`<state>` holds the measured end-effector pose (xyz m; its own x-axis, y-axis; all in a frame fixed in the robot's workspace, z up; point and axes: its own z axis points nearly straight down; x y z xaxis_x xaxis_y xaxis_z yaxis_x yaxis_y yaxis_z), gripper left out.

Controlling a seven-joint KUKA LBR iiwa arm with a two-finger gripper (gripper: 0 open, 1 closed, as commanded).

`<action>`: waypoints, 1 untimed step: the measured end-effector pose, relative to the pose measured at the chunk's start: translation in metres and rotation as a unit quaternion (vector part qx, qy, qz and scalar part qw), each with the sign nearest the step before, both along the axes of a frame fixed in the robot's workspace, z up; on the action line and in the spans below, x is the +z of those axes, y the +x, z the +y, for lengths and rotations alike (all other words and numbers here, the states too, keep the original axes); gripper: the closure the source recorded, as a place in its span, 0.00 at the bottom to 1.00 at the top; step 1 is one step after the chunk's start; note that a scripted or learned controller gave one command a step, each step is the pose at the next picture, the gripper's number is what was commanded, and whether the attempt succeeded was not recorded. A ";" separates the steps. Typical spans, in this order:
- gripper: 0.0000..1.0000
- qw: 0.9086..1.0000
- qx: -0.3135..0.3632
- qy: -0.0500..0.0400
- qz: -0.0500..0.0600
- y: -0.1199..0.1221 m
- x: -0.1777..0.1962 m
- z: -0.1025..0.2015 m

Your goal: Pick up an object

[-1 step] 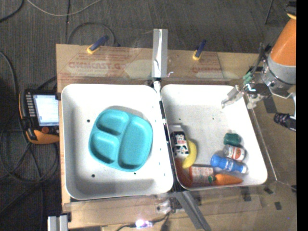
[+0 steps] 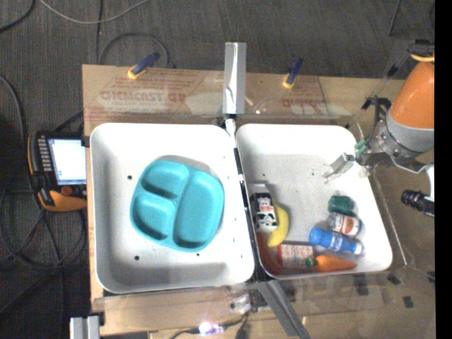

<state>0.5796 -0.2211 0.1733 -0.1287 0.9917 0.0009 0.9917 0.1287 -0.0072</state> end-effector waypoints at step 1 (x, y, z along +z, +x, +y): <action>0.00 0.999 0.033 0.003 0.000 -0.034 -0.061 0.001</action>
